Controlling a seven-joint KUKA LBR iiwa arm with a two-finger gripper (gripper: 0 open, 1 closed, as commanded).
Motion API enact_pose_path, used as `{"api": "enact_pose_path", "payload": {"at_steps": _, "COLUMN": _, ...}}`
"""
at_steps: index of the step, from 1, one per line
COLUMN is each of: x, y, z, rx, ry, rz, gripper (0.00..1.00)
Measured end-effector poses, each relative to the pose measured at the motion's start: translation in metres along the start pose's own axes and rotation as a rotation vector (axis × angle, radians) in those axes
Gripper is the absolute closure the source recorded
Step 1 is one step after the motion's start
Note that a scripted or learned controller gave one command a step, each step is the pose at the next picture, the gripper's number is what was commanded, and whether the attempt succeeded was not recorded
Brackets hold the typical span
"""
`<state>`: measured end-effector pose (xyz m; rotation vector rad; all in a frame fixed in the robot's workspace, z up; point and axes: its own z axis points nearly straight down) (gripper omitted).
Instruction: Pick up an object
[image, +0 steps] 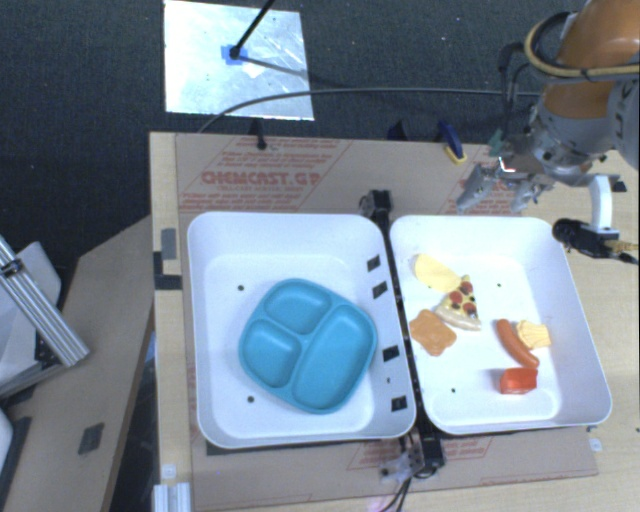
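Note:
The right bin (570, 300) holds several toy foods: a pale yellow piece (435, 270), a pizza slice (461, 305), a brown toast-like piece (433, 333), a red sausage (513, 343), a small yellow crinkled piece (535, 333) and a red block (518, 381). My gripper (497, 190) hangs above the far rim of the right bin, away from all of them. Its two grey fingers (476, 188) stand spread apart with nothing between them.
The left bin (220, 250) carries a blue divided plate (308, 344). A cardboard sheet (262, 170) lies under both bins. A shiny foil square (236, 60) with a black cable lies on the dark floor at the back.

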<state>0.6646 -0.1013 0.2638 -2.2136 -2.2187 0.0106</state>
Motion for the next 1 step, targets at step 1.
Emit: {"api": "enact_pose_path", "payload": {"at_steps": 1, "x": 0.0003, "y": 0.0017, "z": -0.0082, "rx": -0.012, "ry": -0.001, "rz": -0.002, "gripper": 0.0}}
